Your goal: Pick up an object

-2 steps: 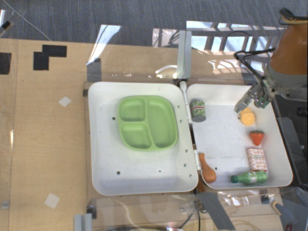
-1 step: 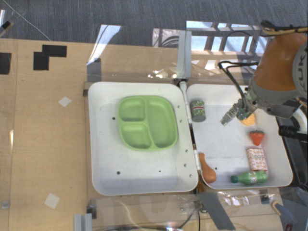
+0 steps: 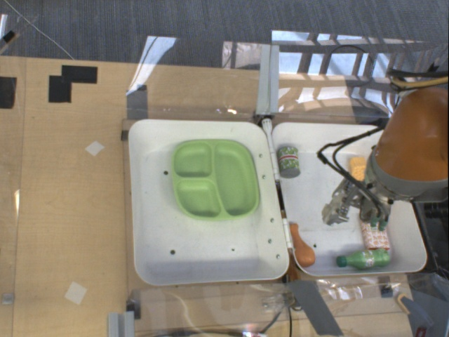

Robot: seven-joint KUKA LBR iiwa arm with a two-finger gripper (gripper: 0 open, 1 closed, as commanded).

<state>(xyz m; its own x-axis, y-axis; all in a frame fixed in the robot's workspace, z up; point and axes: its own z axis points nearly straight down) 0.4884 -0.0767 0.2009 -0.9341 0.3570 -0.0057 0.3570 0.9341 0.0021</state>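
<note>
gripper (image 3: 339, 209) hangs over middle of right bin (image 3: 319, 181), arm coming in from right side of view, orange band above the wrist. Fingers too blurred and small against white floor to say if apart or together, cannot tell. Nothing seen between them, so not holding anything by my read

Candidates all in right bin: small can (image 3: 288, 160) near upper-left corner by the divider, lying on its side; orange-brown piece (image 3: 302, 248) at lower-left edge against the rim; green bottle (image 3: 363, 260) on its side along the bottom wall; pink-and-white packet (image 3: 375, 235) just above the bottle, partly under the wrist; yellow-orange item (image 3: 358, 167) peeking out beside the arm

Key relation: nearest things lie down-right of the gripper. The bottle's long axis runs left-right along the near wall, packet's runs roughly top-bottom. Bottle pick likely needs fingers closing across that left-right axis, and the wall close by looks like a collision risk

Left bin (image 3: 151, 188) holds green divided tray (image 3: 214, 179), well apart from gripper, unlikely target
</note>
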